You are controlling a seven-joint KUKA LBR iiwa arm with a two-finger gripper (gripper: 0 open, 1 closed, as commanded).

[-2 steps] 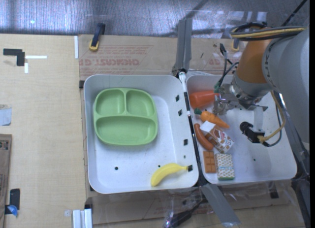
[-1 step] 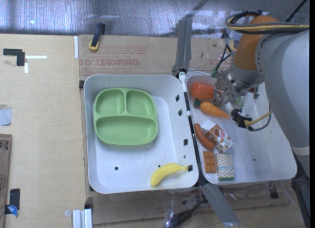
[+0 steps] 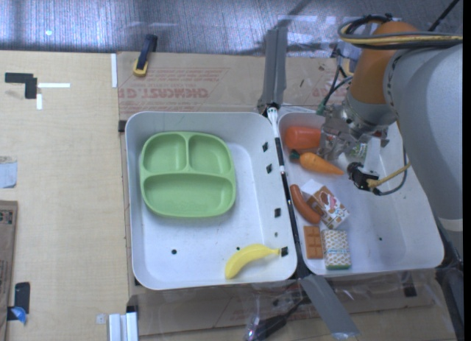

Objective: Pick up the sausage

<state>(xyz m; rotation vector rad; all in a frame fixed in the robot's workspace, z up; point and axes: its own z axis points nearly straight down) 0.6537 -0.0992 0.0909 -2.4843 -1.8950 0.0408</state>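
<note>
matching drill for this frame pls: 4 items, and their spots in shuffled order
Items:
1. sausage
2. banana
3. green plate
4. carrot

Places:
A. left bin, upper part
B. right bin, along its left wall, beside the snack packet
C. left bin, near the front edge
D. right bin, just below the red item, next to the tool

Pairs: 1-B, 2-C, 3-A, 4-D

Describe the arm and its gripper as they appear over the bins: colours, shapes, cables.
The arm is a thick, rounded light-grey body with a glossy orange band above the wrist. Yellow and black cables loop over the top of that band. Below it sits the dark metallic gripper, a blocky assembly, with a thin yellowish cable ending in a small black connector trailing beside it.
</note>
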